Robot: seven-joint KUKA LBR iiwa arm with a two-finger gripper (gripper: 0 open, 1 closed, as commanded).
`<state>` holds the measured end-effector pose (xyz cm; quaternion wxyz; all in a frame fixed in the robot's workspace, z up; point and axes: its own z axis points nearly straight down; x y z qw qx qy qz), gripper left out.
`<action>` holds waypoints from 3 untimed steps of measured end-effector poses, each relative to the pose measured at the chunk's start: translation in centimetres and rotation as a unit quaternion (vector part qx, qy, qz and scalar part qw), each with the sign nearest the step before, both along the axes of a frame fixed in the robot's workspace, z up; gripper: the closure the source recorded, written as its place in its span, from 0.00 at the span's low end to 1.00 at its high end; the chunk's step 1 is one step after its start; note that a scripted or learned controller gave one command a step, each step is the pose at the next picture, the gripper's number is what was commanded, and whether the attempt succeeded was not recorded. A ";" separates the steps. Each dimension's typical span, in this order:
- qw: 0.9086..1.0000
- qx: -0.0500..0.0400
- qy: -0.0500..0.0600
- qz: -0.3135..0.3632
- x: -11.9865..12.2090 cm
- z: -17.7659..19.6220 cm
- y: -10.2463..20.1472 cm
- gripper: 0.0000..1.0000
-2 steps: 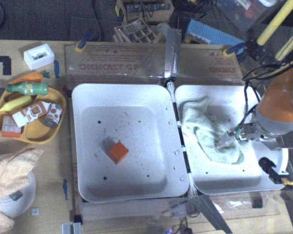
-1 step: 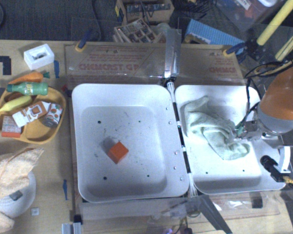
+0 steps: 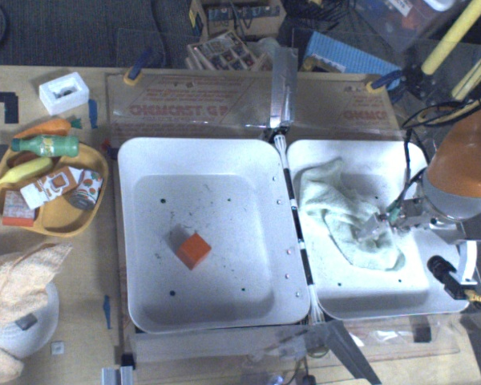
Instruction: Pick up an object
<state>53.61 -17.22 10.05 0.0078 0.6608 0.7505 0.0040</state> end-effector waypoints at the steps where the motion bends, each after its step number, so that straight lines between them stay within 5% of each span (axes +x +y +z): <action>1: 0.999 0.000 0.003 0.049 4.4 -1.0 1.0 0.00; 2: 0.999 0.000 0.000 0.048 4.6 0.1 1.0 1.00; 3: 0.999 0.000 0.000 0.048 4.6 0.1 1.0 0.00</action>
